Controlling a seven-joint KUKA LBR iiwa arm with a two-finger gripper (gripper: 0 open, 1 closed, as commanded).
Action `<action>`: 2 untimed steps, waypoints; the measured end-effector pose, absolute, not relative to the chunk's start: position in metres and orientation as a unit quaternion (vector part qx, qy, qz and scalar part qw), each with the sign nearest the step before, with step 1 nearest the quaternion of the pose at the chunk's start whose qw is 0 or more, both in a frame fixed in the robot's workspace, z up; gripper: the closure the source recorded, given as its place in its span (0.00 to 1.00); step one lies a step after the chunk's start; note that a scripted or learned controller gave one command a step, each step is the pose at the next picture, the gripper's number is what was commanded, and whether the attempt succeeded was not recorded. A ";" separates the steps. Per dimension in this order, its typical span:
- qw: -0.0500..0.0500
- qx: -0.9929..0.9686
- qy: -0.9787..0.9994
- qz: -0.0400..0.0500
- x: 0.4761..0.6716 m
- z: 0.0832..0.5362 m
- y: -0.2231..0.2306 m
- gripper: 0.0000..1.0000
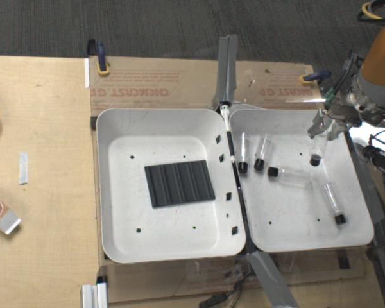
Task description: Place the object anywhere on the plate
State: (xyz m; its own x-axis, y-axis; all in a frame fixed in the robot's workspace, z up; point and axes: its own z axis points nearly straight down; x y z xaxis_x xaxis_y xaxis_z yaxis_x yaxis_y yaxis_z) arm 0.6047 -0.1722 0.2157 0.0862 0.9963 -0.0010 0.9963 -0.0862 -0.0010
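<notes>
- Camera view: the gripper hangs over the upper right part of the right bin; whether it is open or shut cannot be told.
- A clear tube with a black cap stands just below it, though a grip on it cannot be made out.
- Four more capped tubes lie scattered in that bin.
- The dark ribbed plate lies flat in the middle of the left bin, well apart from the tubes.
</notes>
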 end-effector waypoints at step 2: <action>0.000 -0.716 -0.698 0.001 0.573 0.312 -0.048 1.00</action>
